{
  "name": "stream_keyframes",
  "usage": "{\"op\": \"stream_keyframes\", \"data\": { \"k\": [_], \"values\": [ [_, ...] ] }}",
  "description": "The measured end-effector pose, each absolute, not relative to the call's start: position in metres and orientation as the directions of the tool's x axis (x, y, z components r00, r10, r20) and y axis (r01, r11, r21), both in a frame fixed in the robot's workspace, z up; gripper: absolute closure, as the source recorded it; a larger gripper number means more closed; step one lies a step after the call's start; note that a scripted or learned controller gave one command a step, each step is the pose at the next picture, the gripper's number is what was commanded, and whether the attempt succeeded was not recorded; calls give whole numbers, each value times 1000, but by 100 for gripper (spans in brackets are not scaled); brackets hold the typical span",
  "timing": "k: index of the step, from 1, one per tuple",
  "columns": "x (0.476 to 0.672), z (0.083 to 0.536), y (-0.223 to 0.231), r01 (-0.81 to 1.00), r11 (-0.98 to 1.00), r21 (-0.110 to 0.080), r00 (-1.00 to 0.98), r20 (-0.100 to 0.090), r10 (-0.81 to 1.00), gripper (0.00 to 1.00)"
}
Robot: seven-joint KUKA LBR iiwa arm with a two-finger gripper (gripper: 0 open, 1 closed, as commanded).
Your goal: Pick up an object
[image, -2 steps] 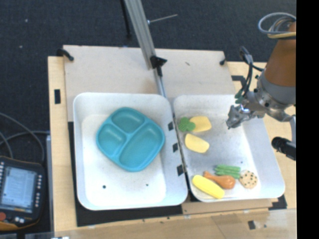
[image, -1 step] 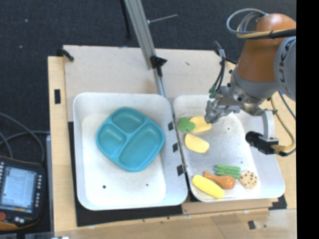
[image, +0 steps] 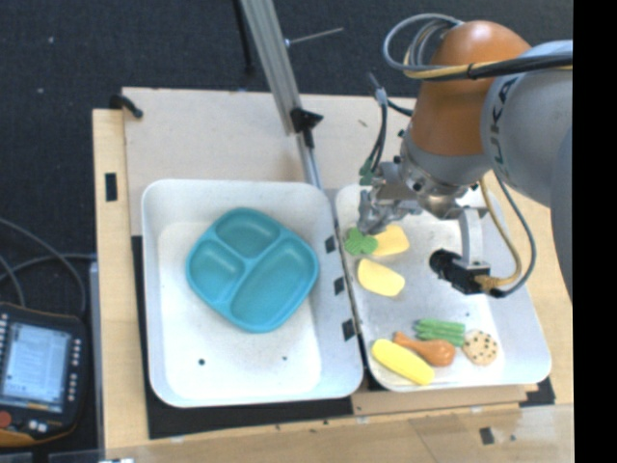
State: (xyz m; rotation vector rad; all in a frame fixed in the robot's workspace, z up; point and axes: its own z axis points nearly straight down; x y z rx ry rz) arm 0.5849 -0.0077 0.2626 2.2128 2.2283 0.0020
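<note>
My gripper [image: 372,218] hangs over the near-left corner of the right bin [image: 521,307], just above a small green toy vegetable [image: 360,243]. A pale yellow wedge [image: 393,243] lies against that green piece on its right. Below them lies a yellow oval piece [image: 380,278]. Along the bin's front edge sit a yellow banana-like piece [image: 402,362], an orange carrot [image: 430,349], a green bean pod [image: 440,330] and a speckled cookie [image: 480,347]. Nothing is visibly lifted off the bin floor.
The left bin [image: 174,355] holds a blue divided plate [image: 253,268]. A slanted metal pole [image: 275,61] rises behind the bins. A black fitting on a cable [image: 459,269] hangs from the arm over the right bin's middle.
</note>
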Motion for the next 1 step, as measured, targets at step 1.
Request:
{"op": "stream_keyframes", "data": {
  "k": [1],
  "values": [
    [610, 258, 50, 1000, 8, 2, -8, 1, 1000, 100]
  ]
}}
